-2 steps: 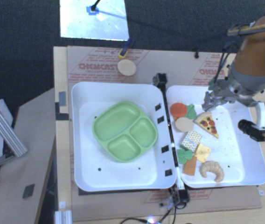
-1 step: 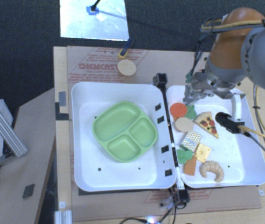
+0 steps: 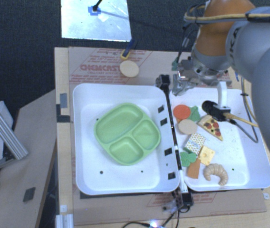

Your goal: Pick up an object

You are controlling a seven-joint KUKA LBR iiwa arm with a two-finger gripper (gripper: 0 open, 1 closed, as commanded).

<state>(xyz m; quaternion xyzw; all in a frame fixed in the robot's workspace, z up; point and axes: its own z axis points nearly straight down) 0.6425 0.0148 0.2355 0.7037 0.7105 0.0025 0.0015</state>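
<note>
On the left of the bench (image 3: 63, 141), the left bin (image 3: 85, 175) is seen to carry a green divided plate (image 3: 127, 133), lying flat and slightly turned, with its three compartments bare. Between the two bins a dark divider (image 3: 171, 132) runs from far edge to near edge. Just right of it, in the right bin (image 3: 254, 175), the candidate things are gathered in a loose column along the bin's left side: a red round piece (image 3: 182, 111) farthest back, a tan round piece (image 3: 188, 126) just in front of it, a pizza slice (image 3: 211, 126) to their right with its long axis slanting toward the near right, then a patterned square (image 3: 195, 142), a yellow cracker (image 3: 206, 154), an orange block (image 3: 194, 168) and, nearest the front, a croissant (image 3: 215, 173) lying crosswise. The end effector (image 3: 185, 84) is seen over the far left corner of the right bin, close to the divider; whether it is parted or closed cannot be told, as it is blurred and partly masked by the wrist. Nothing is seen held in it. The relation on which the coming move is judged to turn is this: the red round piece lies just toward the near side of the end effector, almost directly below and in front of it, so a short advance toward the front and a descent would be called for, while the croissant lies well apart at the front.
</note>
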